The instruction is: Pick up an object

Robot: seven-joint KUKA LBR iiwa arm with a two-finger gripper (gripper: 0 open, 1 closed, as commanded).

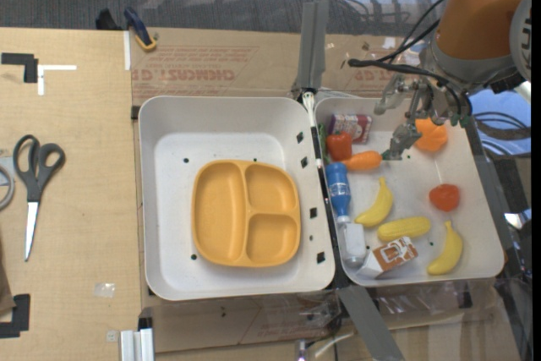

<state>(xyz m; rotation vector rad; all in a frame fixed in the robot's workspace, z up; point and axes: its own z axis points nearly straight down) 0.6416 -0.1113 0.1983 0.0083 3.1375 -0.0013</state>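
My gripper (404, 134) hangs over the back of the right bin (483, 182), below the arm's orange band. Just to its right lies an orange piece (432, 136), close to it or touching it. A carrot (365, 161) lies just to its left, beside a red pepper (338, 146). Farther forward in the bin are a blue bottle (338, 190), a banana (376, 205), a yellow corn cob (404, 227), a red tomato (444, 197), a second banana (448, 249) and a small brown carton (395, 254). Nothing shows held in the gripper.
A red packet (352, 127) sits at the right bin's back left corner. The left bin (161, 182) holds a yellow divided plate (247, 213). Scissors (34, 182) lie on the bench at far left. A grey divider post (311, 46) stands behind the bins.
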